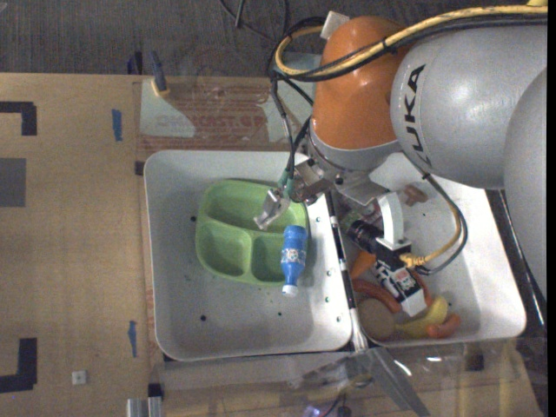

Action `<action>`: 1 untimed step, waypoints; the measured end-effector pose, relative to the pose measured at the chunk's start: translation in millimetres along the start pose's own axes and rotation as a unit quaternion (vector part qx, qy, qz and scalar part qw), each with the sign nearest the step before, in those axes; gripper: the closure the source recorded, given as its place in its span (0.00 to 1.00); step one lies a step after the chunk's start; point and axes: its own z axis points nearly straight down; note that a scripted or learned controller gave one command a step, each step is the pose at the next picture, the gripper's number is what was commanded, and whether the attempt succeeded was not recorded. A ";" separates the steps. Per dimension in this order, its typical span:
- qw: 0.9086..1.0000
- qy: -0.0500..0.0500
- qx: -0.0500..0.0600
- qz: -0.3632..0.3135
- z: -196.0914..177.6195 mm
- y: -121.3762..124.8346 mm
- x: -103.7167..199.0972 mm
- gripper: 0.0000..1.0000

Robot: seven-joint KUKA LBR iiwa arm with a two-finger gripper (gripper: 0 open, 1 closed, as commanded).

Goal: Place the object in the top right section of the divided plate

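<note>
Hovering over the green divided plate (228, 241), the gripper (276, 205) has fingers I cannot tell apart; the blue bottle (294, 258) lies on the plate's right edge, likely released, needing retreat.

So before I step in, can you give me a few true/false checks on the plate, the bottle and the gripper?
1. The green plate sits in the left bin. True.
2. The blue bottle stands upright in the middle of the plate. False: it lies on its side at the plate's right edge, white cap pointing toward the bin floor.
3. The gripper is over the plate's upper right part. True.
4. The bottle is clamped between the fingers. False: it lies apart, just below the gripper.
5. The right bin holds a jumble of items, including something yellow. True.
6. The plate is red. False: it is green.
</note>
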 end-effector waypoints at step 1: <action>1.000 -0.002 -0.014 0.025 141.9 -58.3 57.5 0.00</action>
